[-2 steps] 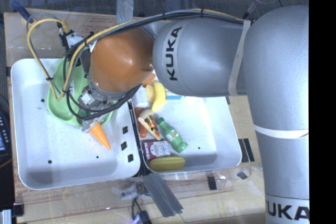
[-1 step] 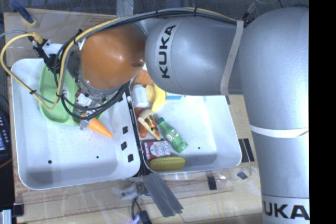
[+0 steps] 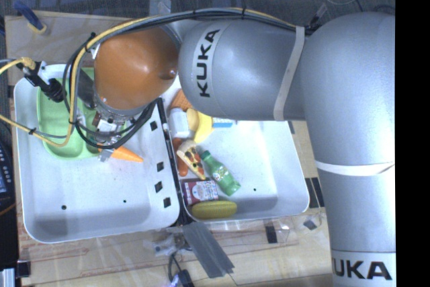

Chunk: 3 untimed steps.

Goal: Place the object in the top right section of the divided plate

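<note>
Two white bins on a wooden counter (image 3: 47, 27), clutter along the divide.

The left bin (image 3: 80, 205) fills the lower left of the frame; the right bin (image 3: 282, 171) sits at centre. In the right bin, near its left wall, lie a green bottle (image 3: 220, 173), a pizza slice (image 3: 190, 159), a dark red packet (image 3: 199, 191), a yellow-green pickle (image 3: 214, 210) at the bottom, and a banana (image 3: 199, 124) higher up.
</note>
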Each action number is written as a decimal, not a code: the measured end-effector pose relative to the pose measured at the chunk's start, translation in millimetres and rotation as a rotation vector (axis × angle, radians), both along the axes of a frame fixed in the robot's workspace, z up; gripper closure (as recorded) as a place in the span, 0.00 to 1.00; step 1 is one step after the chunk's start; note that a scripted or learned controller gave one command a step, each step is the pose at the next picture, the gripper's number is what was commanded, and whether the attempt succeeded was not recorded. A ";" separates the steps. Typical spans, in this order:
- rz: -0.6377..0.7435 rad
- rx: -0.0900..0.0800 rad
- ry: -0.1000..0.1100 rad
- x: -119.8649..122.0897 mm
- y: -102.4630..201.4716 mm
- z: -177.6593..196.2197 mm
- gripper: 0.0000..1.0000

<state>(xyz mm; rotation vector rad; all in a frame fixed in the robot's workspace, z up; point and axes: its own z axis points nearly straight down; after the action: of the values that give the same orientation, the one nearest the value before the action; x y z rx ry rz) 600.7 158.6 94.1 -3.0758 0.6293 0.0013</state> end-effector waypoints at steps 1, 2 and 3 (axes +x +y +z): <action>0.161 -0.007 0.001 3.2 54.8 -0.8 1.00; 0.090 -0.003 0.004 -31.1 27.9 15.5 1.00; 0.180 0.021 -0.002 -54.7 -42.1 -0.9 1.00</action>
<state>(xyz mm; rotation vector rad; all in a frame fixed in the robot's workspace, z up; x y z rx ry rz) 546.0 116.6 93.2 -3.0992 0.3478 0.0055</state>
